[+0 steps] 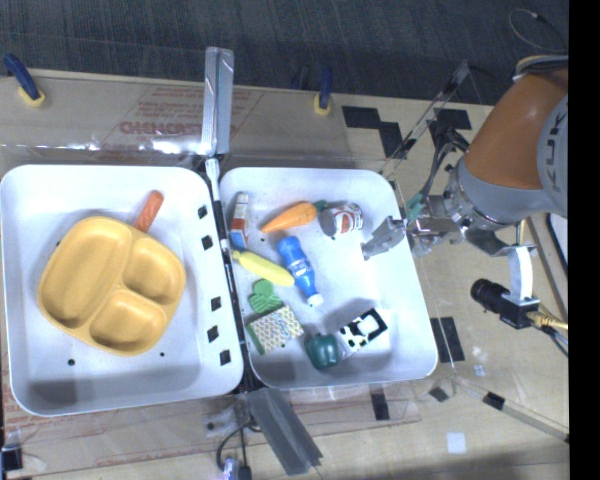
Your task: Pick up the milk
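Cow-patterned milk (363,330) carton lying, right bin's near side.

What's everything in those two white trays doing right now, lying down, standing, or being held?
Milk: lying in the right bin, near its front edge, not held.
Blue bottle: lying on its side.
Banana: lying flat beside the blue bottle.
Carrot: lying flat.
Yellow plate: resting in the left bin.
Gripper: over the right bin's right edge, holding nothing.

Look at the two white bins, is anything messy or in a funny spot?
Mostly tidy. The right white bin holds toys lying jumbled on their sides: blue plastic bottle, orange carrot, yellow banana, black-and-white cow-patterned milk carton. An orange stick pokes from under the yellow divided plate.
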Available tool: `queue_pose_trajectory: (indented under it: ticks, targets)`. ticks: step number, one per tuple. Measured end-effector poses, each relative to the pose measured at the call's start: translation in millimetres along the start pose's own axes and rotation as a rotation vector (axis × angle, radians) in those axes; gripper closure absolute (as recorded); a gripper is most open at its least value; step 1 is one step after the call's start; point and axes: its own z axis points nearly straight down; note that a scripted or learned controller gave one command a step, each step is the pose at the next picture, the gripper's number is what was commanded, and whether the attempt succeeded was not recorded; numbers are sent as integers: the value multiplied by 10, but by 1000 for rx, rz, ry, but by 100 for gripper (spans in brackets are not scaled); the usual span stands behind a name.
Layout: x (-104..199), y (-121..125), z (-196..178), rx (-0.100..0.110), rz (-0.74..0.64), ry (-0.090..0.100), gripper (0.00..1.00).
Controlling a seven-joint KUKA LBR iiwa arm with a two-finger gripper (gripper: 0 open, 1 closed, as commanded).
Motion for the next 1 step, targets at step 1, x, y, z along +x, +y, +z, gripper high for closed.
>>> queue_pose_trajectory:
  ticks: [1]
  targets:
    - [-44, -387, 1176, 1, -42, 1, 0]
